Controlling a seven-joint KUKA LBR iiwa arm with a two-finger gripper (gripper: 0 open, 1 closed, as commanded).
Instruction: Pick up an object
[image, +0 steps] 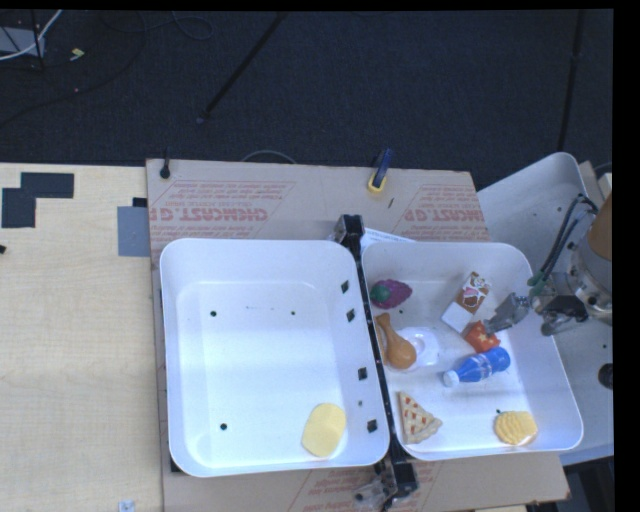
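Observation:
My gripper hangs over the right edge of the right bin, its fingers spread apart with nothing between them. One fingertip is just right of a small red object. Below that lies a blue bottle with a white cap. A small carton stands above the red object. Farther left are a purple eggplant and a brown drumstick. A pizza slice and a yellow ridged piece lie near the front wall.
The left bin holds one pale yellow object near its front right corner. A black divider runs between the bins. A white flat piece and a clear item lie mid-bin on the right.

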